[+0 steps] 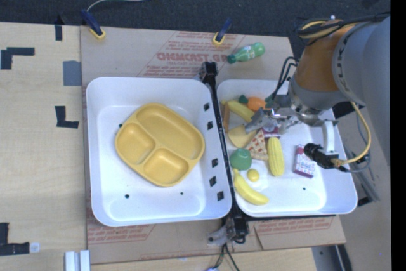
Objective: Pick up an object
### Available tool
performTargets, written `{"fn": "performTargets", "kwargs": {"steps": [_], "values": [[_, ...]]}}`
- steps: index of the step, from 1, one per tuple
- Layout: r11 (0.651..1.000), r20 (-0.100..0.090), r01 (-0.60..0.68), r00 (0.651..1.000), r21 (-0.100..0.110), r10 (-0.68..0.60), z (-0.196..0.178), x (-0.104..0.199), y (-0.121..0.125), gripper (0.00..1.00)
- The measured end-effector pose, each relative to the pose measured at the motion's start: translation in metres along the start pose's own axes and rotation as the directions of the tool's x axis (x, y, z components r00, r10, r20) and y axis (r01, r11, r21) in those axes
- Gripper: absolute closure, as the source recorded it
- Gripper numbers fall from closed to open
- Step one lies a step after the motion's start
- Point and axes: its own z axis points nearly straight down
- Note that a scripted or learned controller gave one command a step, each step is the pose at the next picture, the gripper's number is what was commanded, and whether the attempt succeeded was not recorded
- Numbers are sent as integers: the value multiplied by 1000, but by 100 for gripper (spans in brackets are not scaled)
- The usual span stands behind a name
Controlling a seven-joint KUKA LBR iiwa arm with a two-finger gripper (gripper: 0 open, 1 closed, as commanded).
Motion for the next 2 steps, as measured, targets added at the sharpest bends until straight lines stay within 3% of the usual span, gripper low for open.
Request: {"fn": "performTargets", "kwargs": {"steps": [1, 2], "values": [[1000, 6, 1, 1000, -22, -1, 29, 14, 42, 0], [1000, 7, 1, 1000, -24, -1, 19, 14, 42, 100]]}}
